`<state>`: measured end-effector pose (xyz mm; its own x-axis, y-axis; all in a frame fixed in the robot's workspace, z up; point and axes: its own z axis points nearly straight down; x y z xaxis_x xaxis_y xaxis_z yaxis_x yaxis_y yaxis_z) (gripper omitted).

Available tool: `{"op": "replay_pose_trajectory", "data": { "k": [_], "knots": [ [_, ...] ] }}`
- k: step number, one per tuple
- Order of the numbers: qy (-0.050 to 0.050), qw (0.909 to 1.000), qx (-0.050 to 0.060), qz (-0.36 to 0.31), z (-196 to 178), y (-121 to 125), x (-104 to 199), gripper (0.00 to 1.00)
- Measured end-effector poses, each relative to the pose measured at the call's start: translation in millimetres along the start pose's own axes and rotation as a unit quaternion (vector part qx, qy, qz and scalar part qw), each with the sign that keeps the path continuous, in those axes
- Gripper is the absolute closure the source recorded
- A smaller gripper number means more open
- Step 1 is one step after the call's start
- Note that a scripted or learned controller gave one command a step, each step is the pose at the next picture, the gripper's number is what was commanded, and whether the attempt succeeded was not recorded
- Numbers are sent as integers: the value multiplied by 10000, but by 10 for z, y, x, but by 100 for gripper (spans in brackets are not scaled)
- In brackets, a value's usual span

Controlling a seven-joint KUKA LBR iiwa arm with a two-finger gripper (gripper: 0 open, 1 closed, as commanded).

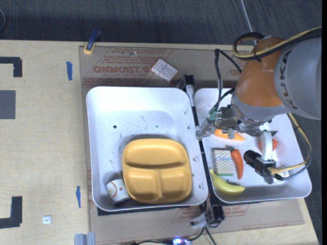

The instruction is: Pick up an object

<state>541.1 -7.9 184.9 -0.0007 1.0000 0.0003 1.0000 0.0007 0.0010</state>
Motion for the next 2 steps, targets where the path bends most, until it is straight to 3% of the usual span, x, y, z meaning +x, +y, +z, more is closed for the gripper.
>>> {"op": "replay_pose_trajectory", "data": {
  "k": [1, 2],
  "knots": [
    [88, 9999, -57, -57, 405, -24, -315, 0],
    [118, 9998, -108, -74, 427, -71, -366, 0]
  ]
}}
